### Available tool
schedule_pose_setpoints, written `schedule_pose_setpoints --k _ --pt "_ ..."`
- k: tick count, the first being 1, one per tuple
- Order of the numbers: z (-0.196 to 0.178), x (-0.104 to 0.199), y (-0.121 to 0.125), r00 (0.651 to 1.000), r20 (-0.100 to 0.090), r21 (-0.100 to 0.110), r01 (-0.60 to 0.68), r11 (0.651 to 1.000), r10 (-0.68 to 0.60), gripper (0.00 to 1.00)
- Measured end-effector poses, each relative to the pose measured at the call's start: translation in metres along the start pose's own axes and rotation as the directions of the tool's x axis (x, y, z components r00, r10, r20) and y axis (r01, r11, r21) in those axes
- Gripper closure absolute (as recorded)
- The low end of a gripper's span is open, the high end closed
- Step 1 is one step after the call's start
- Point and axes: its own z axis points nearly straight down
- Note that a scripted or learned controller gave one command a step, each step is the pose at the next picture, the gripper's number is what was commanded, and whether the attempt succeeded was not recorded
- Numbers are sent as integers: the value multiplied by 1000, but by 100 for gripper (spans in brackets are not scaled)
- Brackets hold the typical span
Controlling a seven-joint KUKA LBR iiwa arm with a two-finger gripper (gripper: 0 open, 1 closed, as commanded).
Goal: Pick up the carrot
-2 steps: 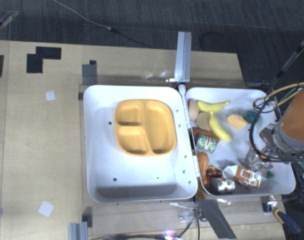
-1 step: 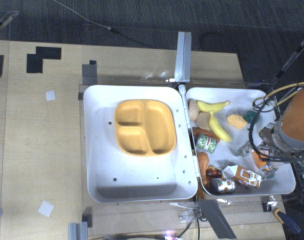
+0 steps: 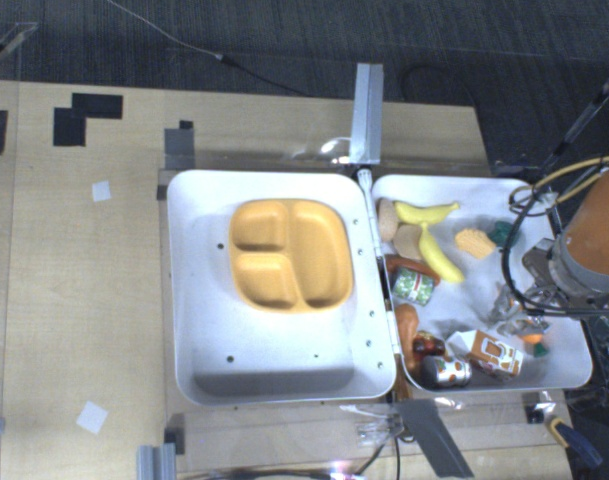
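Note:
The carrot [image 3: 407, 321] is an orange tapered piece lying along the left wall of the right bin [image 3: 574, 373], just below a green and white can [image 3: 414, 286]. My gripper [image 3: 514, 313] hangs low over the right half of the same bin, under the arm's orange band [image 3: 596, 223]. It is about a hand's width to the right of the carrot and apart from it. Right beside the gripper's tip lies a small orange and green piece [image 3: 533, 343], and I cannot tell what it is.
The right bin also holds two bananas [image 3: 439, 253], a yellow block [image 3: 473, 242], a small carton [image 3: 496, 356] and a dark can [image 3: 446, 370]. A yellow divided plate [image 3: 289, 253] sits in the left bin [image 3: 199, 368]. Cables [image 3: 519, 203] loop by the arm.

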Motion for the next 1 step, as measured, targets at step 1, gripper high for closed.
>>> schedule_pose_setpoints --k 1 --pt "12 1 3 888 1 -8 460 888 -460 100"
